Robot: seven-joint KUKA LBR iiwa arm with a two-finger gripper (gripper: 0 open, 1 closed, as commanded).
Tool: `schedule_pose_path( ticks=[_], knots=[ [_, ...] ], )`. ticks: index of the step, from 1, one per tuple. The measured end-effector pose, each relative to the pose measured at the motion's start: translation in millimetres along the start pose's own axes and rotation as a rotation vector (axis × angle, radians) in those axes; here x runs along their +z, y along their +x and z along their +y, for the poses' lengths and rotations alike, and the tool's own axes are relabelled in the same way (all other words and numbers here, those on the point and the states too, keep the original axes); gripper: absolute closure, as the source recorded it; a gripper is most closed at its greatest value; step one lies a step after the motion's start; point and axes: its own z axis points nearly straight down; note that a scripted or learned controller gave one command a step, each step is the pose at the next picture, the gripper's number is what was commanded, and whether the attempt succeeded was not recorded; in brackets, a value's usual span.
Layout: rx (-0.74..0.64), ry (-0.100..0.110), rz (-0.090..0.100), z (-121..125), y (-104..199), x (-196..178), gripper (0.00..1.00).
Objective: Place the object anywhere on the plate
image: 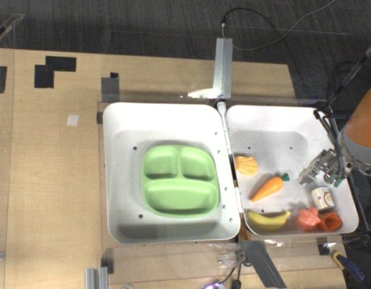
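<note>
Two white bins side by side, green plate (180,180) sitting in the left bin (122,131), carrot (267,188), banana (268,219) in the right bin (275,122), gripper (320,168) near its right wall, finger state unclear.

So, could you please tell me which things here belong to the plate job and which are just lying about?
For the job:
- green plate, left bin
- pincer, over the right bin

Lying about, unless picked as the object:
- carrot
- banana
- yellow corn piece
- orange cup
- pink toy
- small white carton
</note>
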Motion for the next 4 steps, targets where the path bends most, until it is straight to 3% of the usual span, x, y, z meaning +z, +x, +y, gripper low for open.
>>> schedule_pose_path(
  ticks=[1,2,3,4],
  knots=[
    [-0.02,-0.001,0.001,92,39,-17,1.0],
    [-0.158,-0.002,0.0,66,81,-67,1.0],
    [-0.594,-0.003,-0.002,72,88,-76,1.0],
    [-0.649,-0.004,0.002,177,111,-29,1.0]
  ],
)
